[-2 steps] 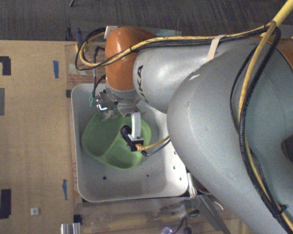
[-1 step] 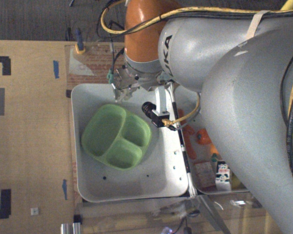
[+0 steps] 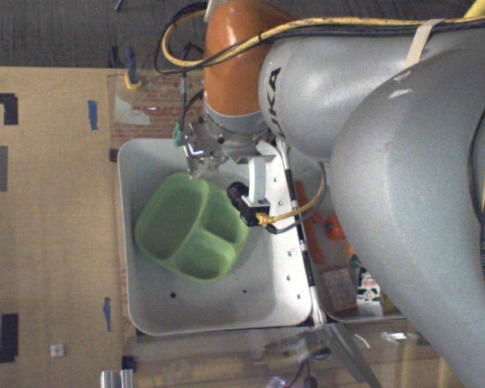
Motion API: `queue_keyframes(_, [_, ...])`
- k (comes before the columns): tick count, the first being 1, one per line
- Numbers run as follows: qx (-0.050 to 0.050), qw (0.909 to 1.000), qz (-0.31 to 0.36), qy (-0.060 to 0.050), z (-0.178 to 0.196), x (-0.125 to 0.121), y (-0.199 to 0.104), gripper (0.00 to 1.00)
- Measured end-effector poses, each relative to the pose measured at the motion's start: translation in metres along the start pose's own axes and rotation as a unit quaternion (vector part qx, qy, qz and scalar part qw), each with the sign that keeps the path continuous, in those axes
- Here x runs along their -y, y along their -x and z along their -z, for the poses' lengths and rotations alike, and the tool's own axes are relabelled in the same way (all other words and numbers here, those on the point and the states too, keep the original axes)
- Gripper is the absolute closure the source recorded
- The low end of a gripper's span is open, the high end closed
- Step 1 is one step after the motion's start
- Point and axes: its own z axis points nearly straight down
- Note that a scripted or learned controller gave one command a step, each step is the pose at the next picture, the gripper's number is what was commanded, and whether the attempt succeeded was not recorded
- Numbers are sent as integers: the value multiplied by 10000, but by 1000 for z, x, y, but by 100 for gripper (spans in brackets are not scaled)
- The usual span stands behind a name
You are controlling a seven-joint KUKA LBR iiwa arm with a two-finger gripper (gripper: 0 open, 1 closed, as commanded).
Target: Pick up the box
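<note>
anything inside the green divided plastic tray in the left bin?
The green divided plastic tray shows only bare compartments. The gripper is at its upper rim and covers a little of it. Nothing can be seen under the tray in the white bin.

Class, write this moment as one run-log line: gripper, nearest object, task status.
gripper: over left bin | nearest: green divided tray, at its upper rim | box: not yet picked

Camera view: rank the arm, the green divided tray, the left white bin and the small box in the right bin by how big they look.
1. Arm, though it sits nearest the camera, which inflates it.
2. Left white bin.
3. Green divided tray.
4. Small box, partly hidden by the arm, so its full size is unsure.
</note>
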Motion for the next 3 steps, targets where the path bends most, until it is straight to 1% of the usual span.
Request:
queue_keyframes(1, [-18,9738,-2270,84,-71,62,-4,100])
queue_keyframes(2, [30,9808,-1921,333,-78,76,-32,100])
queue_keyframes(3, [-31,9973,-713,169,-79,61,-16,100])
